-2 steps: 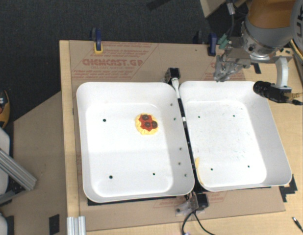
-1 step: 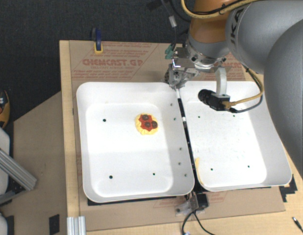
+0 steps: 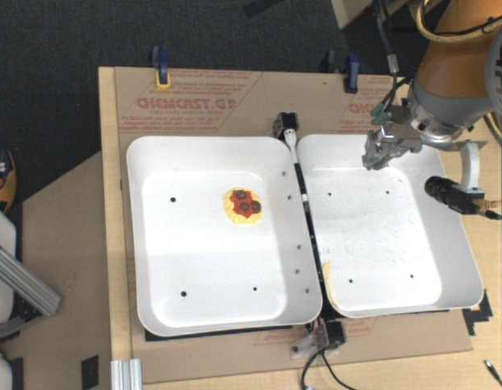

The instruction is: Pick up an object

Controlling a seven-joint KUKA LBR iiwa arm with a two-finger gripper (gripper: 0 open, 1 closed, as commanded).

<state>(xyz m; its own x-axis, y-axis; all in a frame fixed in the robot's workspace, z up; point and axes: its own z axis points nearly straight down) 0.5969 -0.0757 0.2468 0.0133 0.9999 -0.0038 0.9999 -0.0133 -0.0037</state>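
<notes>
The only thing to pick up is a small yellow-and-red object (image 3: 243,206), lying flat in the left bin (image 3: 153,258), a little above and right of that bin's middle. The end effector (image 3: 379,158) hangs over the far left corner of the right bin (image 3: 446,283), near its rim, with nothing visibly between its tips; whether they are spread or pressed together cannot be told from this slant. So the object lies to the camera's left of the end effector and somewhat nearer the front, across the dark divider (image 3: 304,210) where the two bins meet. The object looks roughly round, with no clear long axis, so the approach angle probably matters little; the crossing over the divider is what counts.
</notes>
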